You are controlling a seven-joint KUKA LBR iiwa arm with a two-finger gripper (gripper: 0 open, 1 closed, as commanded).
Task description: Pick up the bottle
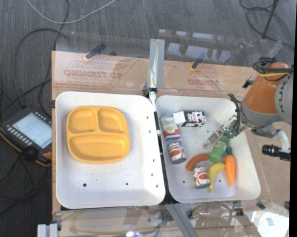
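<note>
A small green bottle (218, 151) lies in the right bin (243, 189), right of centre, between a sausage and a carrot. My gripper (220, 136) comes in from the right edge under the grey arm with its orange band (262, 93). It sits low over the bottle's upper end, touching or nearly touching it. Whether the bottle is gripped cannot be made out from this angle.
Around the bottle lie a carrot (230, 169), a banana (214, 172), a sausage (197, 161), three cans (176, 152) and a small milk carton (190, 118). The left bin (63, 185) holds a yellow divided plate (98, 133). A teach pendant (26, 133) sits off the bench at left.
</note>
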